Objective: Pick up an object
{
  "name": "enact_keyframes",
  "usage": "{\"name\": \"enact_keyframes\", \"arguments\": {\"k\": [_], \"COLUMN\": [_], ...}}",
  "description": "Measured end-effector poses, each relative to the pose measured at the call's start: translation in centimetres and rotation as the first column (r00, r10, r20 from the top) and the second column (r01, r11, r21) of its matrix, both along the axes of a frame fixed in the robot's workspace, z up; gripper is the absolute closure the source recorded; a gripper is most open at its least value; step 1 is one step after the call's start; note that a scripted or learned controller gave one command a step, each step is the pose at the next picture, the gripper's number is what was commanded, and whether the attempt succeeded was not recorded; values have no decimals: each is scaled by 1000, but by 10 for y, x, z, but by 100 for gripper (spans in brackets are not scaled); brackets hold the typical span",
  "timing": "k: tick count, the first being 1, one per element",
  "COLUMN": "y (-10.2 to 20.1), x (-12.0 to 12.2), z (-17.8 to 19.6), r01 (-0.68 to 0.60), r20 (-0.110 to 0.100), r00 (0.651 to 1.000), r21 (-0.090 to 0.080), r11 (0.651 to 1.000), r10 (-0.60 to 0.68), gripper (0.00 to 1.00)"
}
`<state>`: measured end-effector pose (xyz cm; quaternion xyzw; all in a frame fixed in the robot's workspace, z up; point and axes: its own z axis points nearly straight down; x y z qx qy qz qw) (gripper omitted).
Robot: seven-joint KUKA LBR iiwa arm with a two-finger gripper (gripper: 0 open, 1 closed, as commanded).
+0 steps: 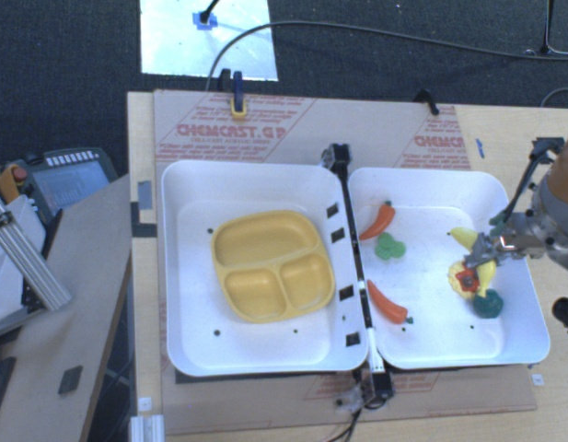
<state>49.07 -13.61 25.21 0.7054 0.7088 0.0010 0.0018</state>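
The right bin [431, 353] holds several small toys. An orange chilli [379, 220] and a green broccoli piece [389, 246] lie near its left wall, with a red-orange pepper [387, 303] lower down. A yellow banana [464, 238], a yellow and red toy [467, 280] and a teal piece [489, 305] cluster at the right. My gripper [483, 258] reaches in from the right and hangs low over that cluster, between the banana and the yellow and red toy. It partly covers the yellow toy.
The left bin [187, 247] holds a yellow three-compartment tray [270, 265]. A black divider [350, 256] runs between the bins. A control pendant [67, 180] and an aluminium rail [26, 256] sit off the bench to the left.
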Motion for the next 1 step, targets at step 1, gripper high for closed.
{"name": "enact_keyframes", "arguments": {"k": [1], "y": [49], "x": [21], "z": [-13], "r01": [-4], "r20": [-1], "r00": [1000], "r21": [2], "r11": [1000], "r10": [4], "gripper": [100]}}
